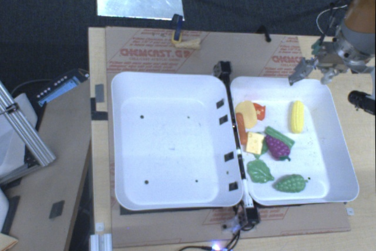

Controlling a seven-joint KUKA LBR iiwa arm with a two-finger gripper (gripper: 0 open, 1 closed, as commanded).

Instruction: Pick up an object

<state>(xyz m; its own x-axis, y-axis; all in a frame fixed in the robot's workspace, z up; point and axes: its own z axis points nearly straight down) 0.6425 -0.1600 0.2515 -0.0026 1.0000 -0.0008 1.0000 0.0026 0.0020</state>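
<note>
Corn — a small yellow toy cob, standing lengthwise — lies in the right bin, in its upper right part and a little apart from the other toys. Left of it sit a yellow-orange rounded piece with a red bit touching its right side, and an orange carrot lying along the bin's left wall. Below those come a yellow cube, a green strip that rests against purple grapes, a dark green leafy piece and a paler green bunch nearest the bin's lower edge.

The left bin shows its white floor (a few dark dots on it).

The gripper hangs over the upper right rim of the right bin, above the corn and well apart from it — nothing is between its fingers; whether they are spread or closed cannot be told at this angle. Both bins sit on a brown board on the table.
</note>
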